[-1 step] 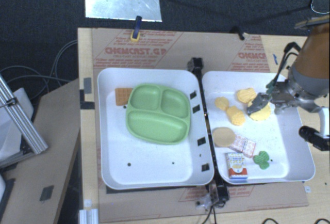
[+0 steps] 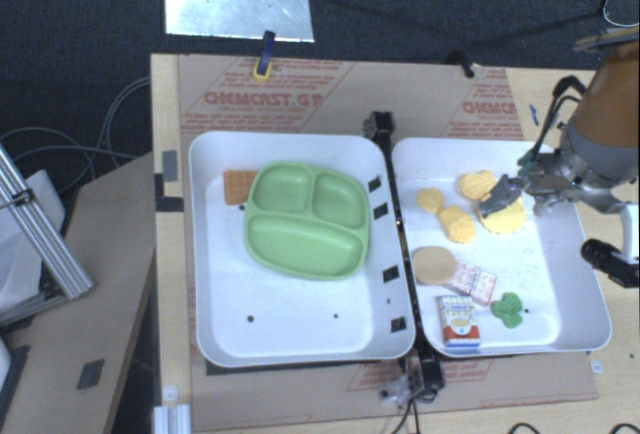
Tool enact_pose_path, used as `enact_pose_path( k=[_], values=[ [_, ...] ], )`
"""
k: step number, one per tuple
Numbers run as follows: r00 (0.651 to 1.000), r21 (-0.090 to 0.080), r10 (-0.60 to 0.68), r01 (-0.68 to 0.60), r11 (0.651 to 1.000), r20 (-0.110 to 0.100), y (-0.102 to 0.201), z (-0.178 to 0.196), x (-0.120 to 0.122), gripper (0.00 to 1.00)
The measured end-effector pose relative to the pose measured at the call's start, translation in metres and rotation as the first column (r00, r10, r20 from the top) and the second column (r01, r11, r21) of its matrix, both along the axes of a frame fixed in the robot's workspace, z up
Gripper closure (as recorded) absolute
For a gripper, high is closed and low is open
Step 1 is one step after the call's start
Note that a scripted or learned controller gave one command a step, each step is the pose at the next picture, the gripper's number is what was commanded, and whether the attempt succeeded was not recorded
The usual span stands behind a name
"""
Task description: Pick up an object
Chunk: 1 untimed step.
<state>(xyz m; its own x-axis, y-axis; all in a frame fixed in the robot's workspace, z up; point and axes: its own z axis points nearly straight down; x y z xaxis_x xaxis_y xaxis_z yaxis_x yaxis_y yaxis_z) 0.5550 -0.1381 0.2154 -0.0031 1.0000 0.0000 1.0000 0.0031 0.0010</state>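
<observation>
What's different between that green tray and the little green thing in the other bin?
The green tray is big, pale green, and split into three compartments; the little green thing is far smaller, darker green and lumpy. The tray lies in the left bin, covering part of an orange cracker; the little thing lies in the right bin near a small carton. Both lie untouched, away from the gripper.

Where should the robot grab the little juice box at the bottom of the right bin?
Probably across its two long sides, coming straight down from above. The juice box lies flat in the right bin, its narrow width looks easy for two fingers to span. The bin wall sits close below it and a pink packet just above, so pinching end to end looks crowded.
</observation>
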Motion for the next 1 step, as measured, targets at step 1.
enact_pose_path(
  k=[1],
  values=[
    [1.000, 0.001, -0.002, 0.002, 1.000, -0.004, -0.0034, -0.0615, 0.0033, 0.00]
  ],
)
